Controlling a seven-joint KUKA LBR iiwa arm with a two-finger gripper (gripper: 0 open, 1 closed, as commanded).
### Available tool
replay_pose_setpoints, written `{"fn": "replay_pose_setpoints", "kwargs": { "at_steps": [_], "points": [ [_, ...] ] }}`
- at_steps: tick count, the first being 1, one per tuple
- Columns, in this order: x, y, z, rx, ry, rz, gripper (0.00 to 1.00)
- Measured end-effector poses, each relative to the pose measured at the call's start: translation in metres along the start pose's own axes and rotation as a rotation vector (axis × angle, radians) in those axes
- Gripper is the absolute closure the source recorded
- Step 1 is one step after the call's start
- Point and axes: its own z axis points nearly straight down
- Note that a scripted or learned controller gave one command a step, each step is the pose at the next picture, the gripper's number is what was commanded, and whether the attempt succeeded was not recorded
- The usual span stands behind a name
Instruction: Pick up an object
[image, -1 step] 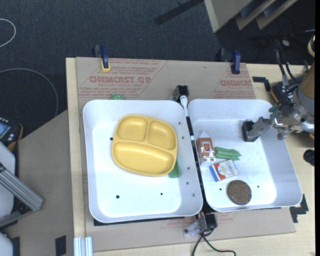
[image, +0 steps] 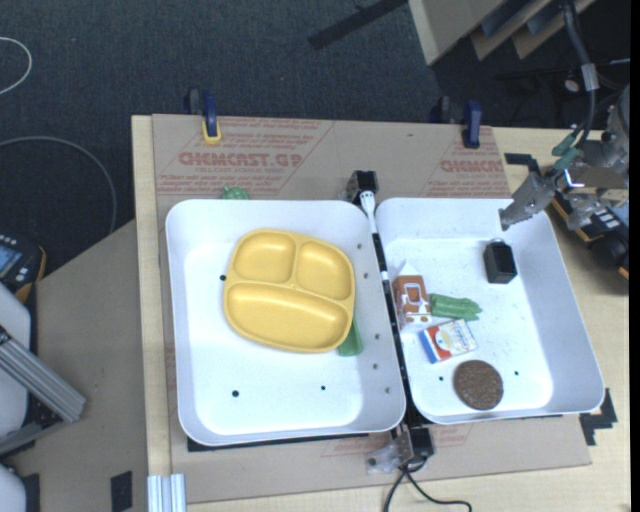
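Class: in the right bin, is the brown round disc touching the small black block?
Apart. The camera view shows the brown disc near the right bin's front edge and the black block farther back, with bare white floor between them.

The end effector (image: 525, 208) is seen as a grey, metallic part that narrows to a wedge-shaped tip. Behind it, a pale grey and silver block is made out, marked with a small green patch on its upper edge. A dark cable is seen rising from this block. Finer details such as screws and markings cannot be told.
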Motion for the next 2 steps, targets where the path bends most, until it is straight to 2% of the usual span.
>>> {"fn": "replay_pose_setpoints", "kwargs": {
  "at_steps": [1, 2],
  "points": [
    [-0.003, -0.001, -0.003, 0.012, -0.001, 0.006, 1.0],
    [-0.009, 0.091, 0.101, 0.021, 0.0, 0.005, 1.0]
  ]
}}
